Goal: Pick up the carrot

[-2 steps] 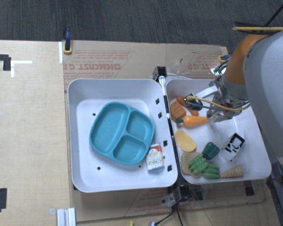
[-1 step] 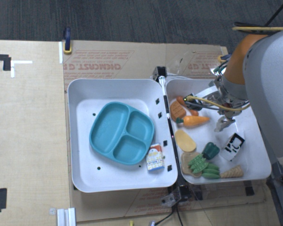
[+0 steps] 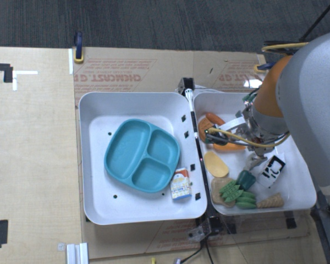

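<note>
The orange carrot point(image 3: 204, 128) lies in the right bin point(image 3: 297, 199) near its far left corner, against the wall shared with the left bin. Part of it is hidden under the robot's wrist parts. Next to it lies a reddish-orange piece point(image 3: 215, 118). My gripper point(image 3: 256, 156) hangs over the middle of the right bin, to the right of the carrot and a little nearer the front. Nothing shows in its grasp.
The right bin also holds a pale yellow slice point(image 3: 215, 164), a tan cracker point(image 3: 216, 190), green vegetables point(image 3: 237, 193), a beige cone point(image 3: 270, 202) and a white-and-black block point(image 3: 272, 169). In the left bin point(image 3: 93, 164) are a blue divided plate point(image 3: 142, 155) and a small carton point(image 3: 181, 185).
</note>
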Available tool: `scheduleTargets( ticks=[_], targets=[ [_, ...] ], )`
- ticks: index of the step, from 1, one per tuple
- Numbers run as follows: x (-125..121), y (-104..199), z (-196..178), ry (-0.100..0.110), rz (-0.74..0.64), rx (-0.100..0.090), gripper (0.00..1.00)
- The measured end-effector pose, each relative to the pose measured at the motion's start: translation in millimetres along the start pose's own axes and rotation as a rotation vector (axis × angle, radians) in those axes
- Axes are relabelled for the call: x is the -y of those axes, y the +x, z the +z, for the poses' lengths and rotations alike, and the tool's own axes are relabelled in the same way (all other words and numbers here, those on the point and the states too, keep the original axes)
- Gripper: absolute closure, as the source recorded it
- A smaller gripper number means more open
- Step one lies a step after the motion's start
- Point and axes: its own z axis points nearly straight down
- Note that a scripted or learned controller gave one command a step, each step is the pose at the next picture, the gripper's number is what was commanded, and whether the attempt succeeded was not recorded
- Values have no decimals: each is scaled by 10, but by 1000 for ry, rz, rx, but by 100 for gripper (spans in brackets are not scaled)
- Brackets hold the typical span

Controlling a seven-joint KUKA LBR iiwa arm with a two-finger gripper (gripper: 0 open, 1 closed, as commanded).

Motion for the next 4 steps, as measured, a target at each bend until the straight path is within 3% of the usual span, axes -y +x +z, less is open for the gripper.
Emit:
scheduleTargets(
  ticks=[2,3,4],
  targets=[
    [192,-867,-2,1,-11,-2,0],
    [552,167,-1006,-3,-96,-2,0],
    [687,-451,-998,-2,0,-1,0]
  ],
)
